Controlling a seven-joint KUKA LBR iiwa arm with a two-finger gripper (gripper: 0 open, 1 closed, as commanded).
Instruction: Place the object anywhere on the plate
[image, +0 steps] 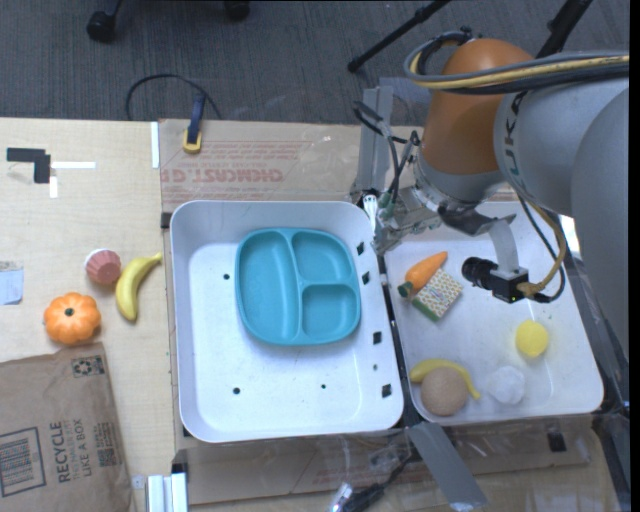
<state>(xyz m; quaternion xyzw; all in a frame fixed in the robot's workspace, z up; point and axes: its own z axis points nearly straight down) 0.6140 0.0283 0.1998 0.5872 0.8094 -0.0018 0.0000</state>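
A: What writing can you read?

B: The brown cardboard box (55, 440) at the near left says "RECYCLE LIKE A" along its side, next to a barcode and a recycling mark. The cardboard sheet (265, 165) on the far side of the left bin has red lettering, upside down from here, and I cannot read it with any certainty. White letters run down the grey arm (555, 130); only a "U" and a "K" are clear.

A: Where is the plate?

B: The blue divided plate (298, 285) lies in the middle of the left bin (200, 400), with nothing on it.

A: And the things to pick from?

B: All in the right bin (580, 385). The carrot (426, 271) lies at its far left, its long axis slanted, the orange tip toward the far right and the green end toward the near left. A speckled sponge (439, 294) touches it on the near side. A yellow ball (532, 339), a white lump (507, 384), and a tan round thing (443, 394) with a banana (436, 371) curved over it lie nearer.

A: The tool?

B: The tool (390, 225) sits over the far edge between the bins, just beyond the carrot. Cables crowd it; I cannot tell its state.

A: Anything on the tabletop (60, 215)?

B: A small pumpkin (72, 319), a pinkish ball (103, 267) and a second banana (133, 285), left of the bins.
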